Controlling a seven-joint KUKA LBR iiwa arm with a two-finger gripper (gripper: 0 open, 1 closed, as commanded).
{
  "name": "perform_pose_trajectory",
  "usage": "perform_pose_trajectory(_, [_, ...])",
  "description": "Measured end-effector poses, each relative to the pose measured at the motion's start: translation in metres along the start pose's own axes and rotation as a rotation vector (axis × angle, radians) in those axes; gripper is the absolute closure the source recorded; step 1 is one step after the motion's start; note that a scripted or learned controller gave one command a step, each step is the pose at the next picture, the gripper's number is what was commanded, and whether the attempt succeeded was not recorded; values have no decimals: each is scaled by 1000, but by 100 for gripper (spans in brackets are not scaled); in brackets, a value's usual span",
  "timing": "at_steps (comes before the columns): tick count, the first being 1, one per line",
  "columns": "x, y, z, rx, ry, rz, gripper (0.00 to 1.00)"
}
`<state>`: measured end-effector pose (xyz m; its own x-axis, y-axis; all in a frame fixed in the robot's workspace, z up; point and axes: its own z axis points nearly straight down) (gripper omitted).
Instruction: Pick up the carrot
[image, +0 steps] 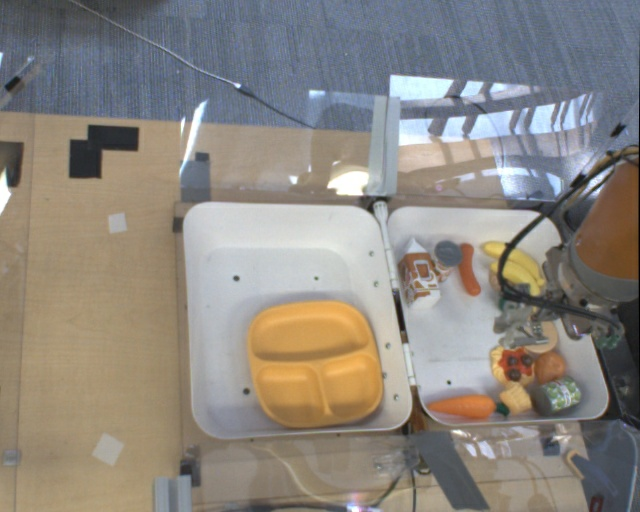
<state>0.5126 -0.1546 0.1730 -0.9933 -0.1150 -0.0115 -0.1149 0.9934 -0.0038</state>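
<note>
The carrot (463, 407), orange with a green stub at its right end, lies flat along the front wall of the right bin (450, 335). The gripper (524, 323) hangs over the right part of that bin, above and to the right of the carrot, well apart from it. It is just behind a pizza slice (512, 364). The arm's orange band (610, 235) rises at the right edge. Nothing of the carrot is hidden.
Around the gripper lie a banana (514, 264), a brown round item (549, 367), a green can (558, 396) and a cheese piece (515, 399). A carton (421, 281), a sausage (469, 270) and a grey can (447, 254) lie behind. The left bin (215, 300) holds a yellow divided plate (270, 385).
</note>
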Motion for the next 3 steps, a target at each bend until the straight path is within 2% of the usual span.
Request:
perform_pose_trajectory(1, [-35, 47, -71, -2, -3, -268, 100])
perform_pose_trajectory(2, [-34, 46, -44, -5, 2, -822, 100])
perform_pose_trajectory(3, [-50, 66, -36, -6, -1, -1146, 100])
